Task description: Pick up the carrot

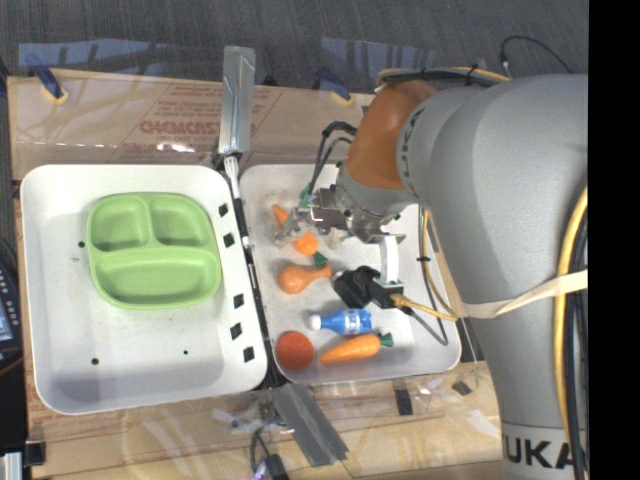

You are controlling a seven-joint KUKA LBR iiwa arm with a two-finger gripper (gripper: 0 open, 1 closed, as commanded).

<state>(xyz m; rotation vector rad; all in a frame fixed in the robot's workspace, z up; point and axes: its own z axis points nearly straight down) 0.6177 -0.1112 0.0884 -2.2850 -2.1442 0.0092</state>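
Two white bins side by side. What sits in the left bin (60,368)?

A green divided plate (153,248) with three compartments, lying flat towards the far side.

And the right bin (268,182)?

Crowded. The carrot (350,349) lies flat along the near wall, its green top pointing right, well apart from the gripper. Just left of it is a red-orange ball (294,349), so close that I can't say whether they touch. Just beyond the carrot lies a blue-and-white bottle (345,321).

Where is the gripper (300,223)?

Over the far half of that bin, between a small orange piece (281,214) and an orange piece with a green end (307,245) (perhaps a second, smaller carrot; too small to tell). An orange gourd-shaped toy (297,279) lies just nearer than those.

Is the claw wide or narrow?

I cannot tell. From this slant it reads as a tangle of metal and cable below the orange band (380,148).

Is anything cut off?

The grey arm (500,188) hides the right bin's far right corner and runs out of the picture's right and bottom edges.
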